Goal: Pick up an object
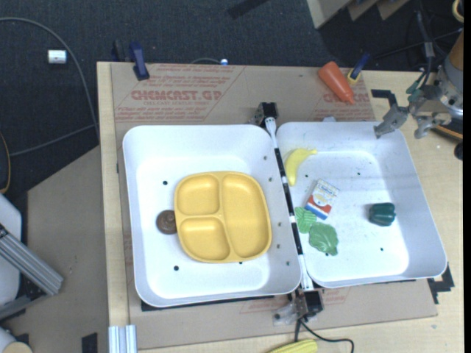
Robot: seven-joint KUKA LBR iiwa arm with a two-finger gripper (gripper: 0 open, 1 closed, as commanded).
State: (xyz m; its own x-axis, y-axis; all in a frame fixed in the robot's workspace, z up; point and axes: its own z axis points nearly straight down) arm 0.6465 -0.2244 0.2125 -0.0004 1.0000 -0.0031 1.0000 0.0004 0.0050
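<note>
A dark green pepper (382,213) lay in the right bin (412,256), toward its right side and apart from the other toys. A yellow banana (296,162), a small red, white and blue carton (322,198) and a light green leafy piece (319,234) sat near the bin's left wall. The hand (405,118) hung over the bin's far right corner, its fingers spread apart with nothing between them.
</note>
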